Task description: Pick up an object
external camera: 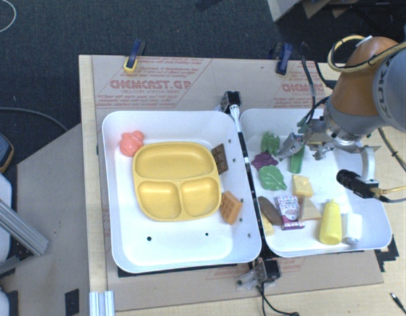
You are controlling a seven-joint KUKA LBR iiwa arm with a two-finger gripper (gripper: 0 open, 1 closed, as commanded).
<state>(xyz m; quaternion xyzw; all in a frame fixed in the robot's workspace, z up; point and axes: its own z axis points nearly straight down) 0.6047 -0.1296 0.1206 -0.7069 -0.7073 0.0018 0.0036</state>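
Note:
My gripper hangs low over the back of the right bin, below the arm's orange band. Its fingers stand apart, open, on either side of the top of a slim green piece that lies in the bin. Close by on the left are a green leafy piece, a purple piece and another green piece. A yellow cube lies just in front of the gripper. Nothing is lifted.
The right bin also holds a small packet, a brown piece, a yellow bottle and a white block. In the left bin are a yellow divided plate, a pink item, a brown bar and an orange waffle.

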